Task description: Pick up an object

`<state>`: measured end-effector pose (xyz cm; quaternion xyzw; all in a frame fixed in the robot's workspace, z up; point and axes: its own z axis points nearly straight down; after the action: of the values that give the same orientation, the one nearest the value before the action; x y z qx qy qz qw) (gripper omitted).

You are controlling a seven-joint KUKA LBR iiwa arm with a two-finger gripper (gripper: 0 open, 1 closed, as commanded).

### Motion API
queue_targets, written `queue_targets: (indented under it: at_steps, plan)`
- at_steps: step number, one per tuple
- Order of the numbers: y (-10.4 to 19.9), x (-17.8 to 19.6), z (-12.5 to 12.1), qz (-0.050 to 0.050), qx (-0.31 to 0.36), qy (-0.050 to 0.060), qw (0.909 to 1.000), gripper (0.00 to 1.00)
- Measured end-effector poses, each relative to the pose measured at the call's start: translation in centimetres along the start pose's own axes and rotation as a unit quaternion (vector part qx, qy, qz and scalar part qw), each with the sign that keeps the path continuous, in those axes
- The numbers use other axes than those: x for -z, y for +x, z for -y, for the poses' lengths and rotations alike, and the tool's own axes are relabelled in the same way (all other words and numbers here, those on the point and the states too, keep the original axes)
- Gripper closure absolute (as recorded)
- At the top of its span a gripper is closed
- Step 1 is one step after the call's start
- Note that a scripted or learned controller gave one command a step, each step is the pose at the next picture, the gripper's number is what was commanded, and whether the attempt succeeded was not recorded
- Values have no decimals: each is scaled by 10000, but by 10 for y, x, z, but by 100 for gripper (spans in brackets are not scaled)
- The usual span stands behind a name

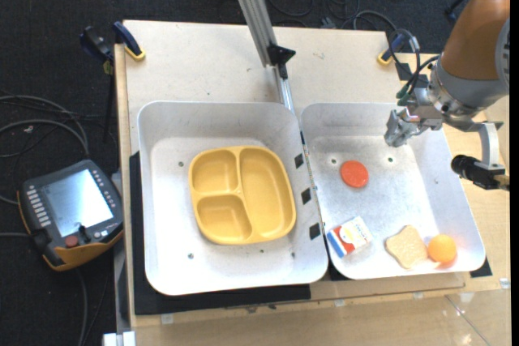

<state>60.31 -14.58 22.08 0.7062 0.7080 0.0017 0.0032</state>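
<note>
The right-hand bin (422, 174) serves as the landmark here. Over its far right corner hangs the gripper (397, 131), at the end of the grey arm with its orange band (478, 28), which comes in from the right. The gripper is too small and dark to judge, so I cannot tell whether it is released or clenched, and nothing shows in its grasp. Inside this bin, a round red-orange disc (353, 173) lies near the middle, a little toward the far side and well apart from the gripper. Along the bin's near edge sit three things: a small white carton with red and blue print (350, 237) toward the left near corner, a tan slice of bread (406, 246) to the right of it, and an orange ball (442, 249) touching or just beside the bread, at the right near corner. Just left of this bin stands the left-hand bin (162, 174), holding a yellow three-part tray (242, 194). Both bins rest on the pale counter (203, 61).
</note>
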Motion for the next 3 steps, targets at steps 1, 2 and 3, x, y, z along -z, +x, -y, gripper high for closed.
queue_targets:
  at_steps: [1, 2, 3]
  plan:
    - [47, -3, 7, -19, 22, 41, 10000, 100]
    - [108, -2, 26, -23, 30, 45, 10000, 100]
    - [164, -1, 33, -22, 32, 43, 10000, 100]
